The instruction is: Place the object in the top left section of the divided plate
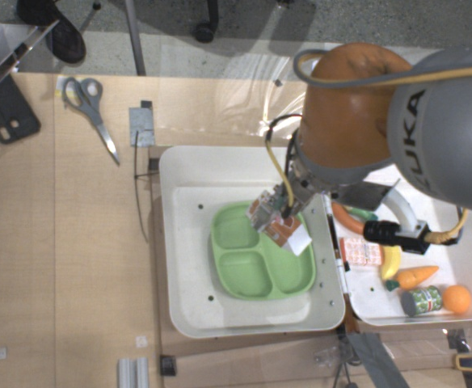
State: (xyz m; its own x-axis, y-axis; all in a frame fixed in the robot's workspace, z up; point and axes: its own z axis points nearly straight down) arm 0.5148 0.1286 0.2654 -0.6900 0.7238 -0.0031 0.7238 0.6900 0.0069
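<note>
A green divided plate (256, 285) lies in the left white bin (183, 241). Its top left section (234, 229) holds nothing. My gripper (273, 215) hangs over the plate's upper right part, just right of that section. It is shut on a small brown-red box with a white label (287, 233), which tilts below the fingers above the plate's right section. The arm's orange band and grey body hide the bin's far right corner.
The right bin (365, 301) holds a pink packet (360, 253), a banana (391, 262), a carrot (418, 277), a green can (423, 300) and an orange (457, 299). Scissors (90, 111) and a dark case (8, 111) lie on the bench at the left.
</note>
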